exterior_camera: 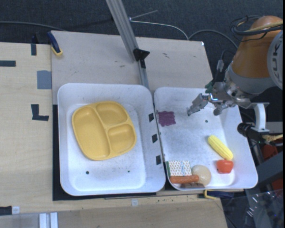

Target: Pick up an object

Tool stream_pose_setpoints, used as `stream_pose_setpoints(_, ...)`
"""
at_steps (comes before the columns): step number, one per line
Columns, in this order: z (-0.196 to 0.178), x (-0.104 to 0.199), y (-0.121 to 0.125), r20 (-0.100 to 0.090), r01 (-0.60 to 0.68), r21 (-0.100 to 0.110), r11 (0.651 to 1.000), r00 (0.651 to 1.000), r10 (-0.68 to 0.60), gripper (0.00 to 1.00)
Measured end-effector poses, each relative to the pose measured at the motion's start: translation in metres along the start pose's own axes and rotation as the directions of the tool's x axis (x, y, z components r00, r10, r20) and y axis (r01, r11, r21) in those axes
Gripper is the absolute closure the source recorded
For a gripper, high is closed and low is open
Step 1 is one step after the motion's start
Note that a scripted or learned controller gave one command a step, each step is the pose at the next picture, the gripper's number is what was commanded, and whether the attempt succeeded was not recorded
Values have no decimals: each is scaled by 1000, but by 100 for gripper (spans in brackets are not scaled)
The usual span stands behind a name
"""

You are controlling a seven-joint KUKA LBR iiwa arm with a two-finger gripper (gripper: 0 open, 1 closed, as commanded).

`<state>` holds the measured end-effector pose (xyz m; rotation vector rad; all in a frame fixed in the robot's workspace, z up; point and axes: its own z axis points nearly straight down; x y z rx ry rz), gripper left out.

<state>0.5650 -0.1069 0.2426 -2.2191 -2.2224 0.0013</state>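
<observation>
Carrot (184, 178) hugs right bin's (205, 93) front edge; pincer (194, 107) hovers opposite.

Pale wooden bench (19, 141), dark carpeted floor (190, 4), slanted metal pole (121, 20), loose cable (171, 26)

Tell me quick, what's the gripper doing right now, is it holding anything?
Gripper: over the right bin, nothing visibly held; whether it is open or shut cannot be told.

I can't resolve the gripper (195, 106) fingers' spacing; arm (259, 51) cut off at frame's right edge.
</observation>
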Motion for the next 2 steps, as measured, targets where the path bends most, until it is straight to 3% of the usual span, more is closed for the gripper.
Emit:
stream_pose_setpoints(1, 0, 0, 0, 0, 0, 0, 1000, 1000, 0, 0)
stream_pose_setpoints(2, -34, -31, 69, 3, 1, -8, 1000, 1000, -1, 0)
